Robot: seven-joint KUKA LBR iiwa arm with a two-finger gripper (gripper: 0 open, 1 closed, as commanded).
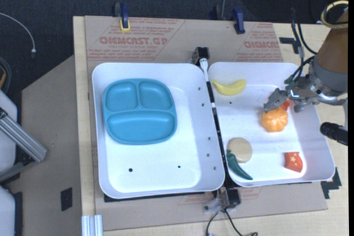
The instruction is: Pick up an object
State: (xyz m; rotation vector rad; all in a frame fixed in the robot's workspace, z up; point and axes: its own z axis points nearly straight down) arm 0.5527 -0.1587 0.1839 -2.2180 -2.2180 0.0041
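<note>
My gripper [287, 103] reaches in from the right over the right bin [310, 177]. It hangs open just above the upper edge of an orange toy fruit [275, 121], and a small red bit shows between its fingers. Its two grey fingers [274, 101] stand apart, and nothing is lifted. In the same bin lie a yellow banana [229, 87] at the back left, a beige round piece [240, 148] and a green pepper [239, 166] at the front left, and a red piece [293, 161] at the front right.
The left bin [166, 179] holds a blue divided plate [140, 110] in its back half. A black divider strip [210, 102] runs between the bins. Blue clamps [124, 12] pin the cardboard bench at the back. Cables hang near the arm at the right.
</note>
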